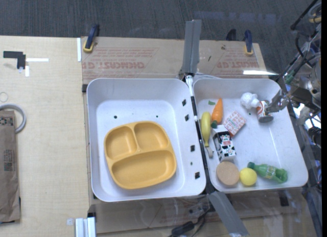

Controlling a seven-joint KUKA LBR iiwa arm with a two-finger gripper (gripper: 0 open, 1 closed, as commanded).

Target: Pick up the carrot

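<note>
The carrot [217, 111] is small and orange with a green top. It lies near the back left of the right bin [286, 144], beside a yellow banana [205, 125]. My gripper [266, 114] hangs low over the bin's back right, about a hand's width to the right of the carrot. It is next to a white lumpy item [249, 99] and a small red-and-white object [260, 108]. Nothing shows clearly in its grasp.
A pink packet [234, 122] and a black-and-white carton [225, 145] lie just right of and below the carrot. Along the bin's front sit a tan disc [228, 173], a lemon [248, 176] and a green bottle [271, 172]. The left bin [102, 108] holds a yellow divided plate [140, 154].
</note>
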